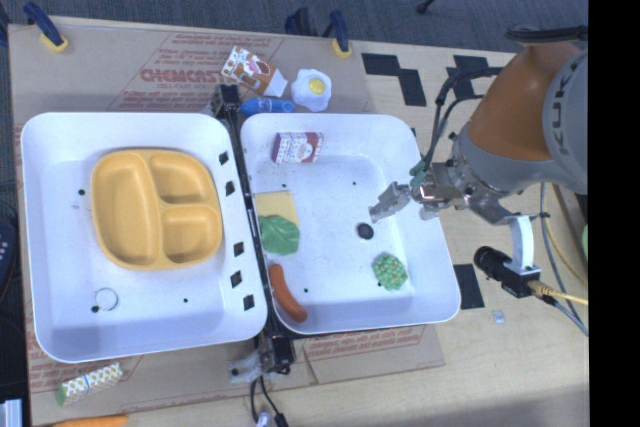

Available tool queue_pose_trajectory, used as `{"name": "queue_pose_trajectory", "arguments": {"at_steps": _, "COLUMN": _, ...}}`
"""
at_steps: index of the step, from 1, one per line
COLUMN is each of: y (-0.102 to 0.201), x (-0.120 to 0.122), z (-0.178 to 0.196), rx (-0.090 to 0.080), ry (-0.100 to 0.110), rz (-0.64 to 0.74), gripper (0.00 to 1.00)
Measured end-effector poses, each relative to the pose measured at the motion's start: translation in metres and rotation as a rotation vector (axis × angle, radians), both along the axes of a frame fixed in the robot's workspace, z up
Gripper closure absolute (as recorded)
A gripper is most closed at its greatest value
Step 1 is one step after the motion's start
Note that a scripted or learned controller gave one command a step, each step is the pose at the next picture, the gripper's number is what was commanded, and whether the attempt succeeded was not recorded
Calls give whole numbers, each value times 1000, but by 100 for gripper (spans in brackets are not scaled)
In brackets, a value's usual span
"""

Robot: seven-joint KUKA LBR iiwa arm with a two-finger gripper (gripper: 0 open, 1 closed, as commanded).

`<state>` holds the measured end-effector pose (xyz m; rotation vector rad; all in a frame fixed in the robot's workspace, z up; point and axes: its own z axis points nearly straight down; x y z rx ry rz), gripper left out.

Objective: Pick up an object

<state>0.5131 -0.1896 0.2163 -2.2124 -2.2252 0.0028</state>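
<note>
My gripper (388,206) hangs over the right part of the right bin (430,260), reaching in from the right with nothing visibly in it. Just below and left of it lies a small dark round piece (365,231). A green speckled lump (390,270) sits nearer the bin's front right corner. Along the bin's left side lie a yellow cheese slice (277,206), a green leafy piece (280,235) and a brown sausage (286,293). A red and white carton (297,148) rests at the bin's back.
The left bin (50,315) holds a yellow divided plate (157,208) and a small clear ring (105,298). Behind the bins lie a snack packet (246,68), a fried-egg toy (313,87) and a blue item (268,105). A wrapped sweet (90,381) lies at the front left.
</note>
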Motion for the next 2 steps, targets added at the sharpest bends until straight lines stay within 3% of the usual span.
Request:
{"name": "queue_pose_trajectory", "arguments": {"at_steps": 1, "y": 55, "x": 73, "z": -125, "rx": 0, "ry": 0, "rz": -96, "gripper": 0}}
{"name": "queue_pose_trajectory", "arguments": {"at_steps": 2, "y": 77, "x": 125, "z": -124, "rx": 0, "ry": -2, "rz": 49, "gripper": 0}}
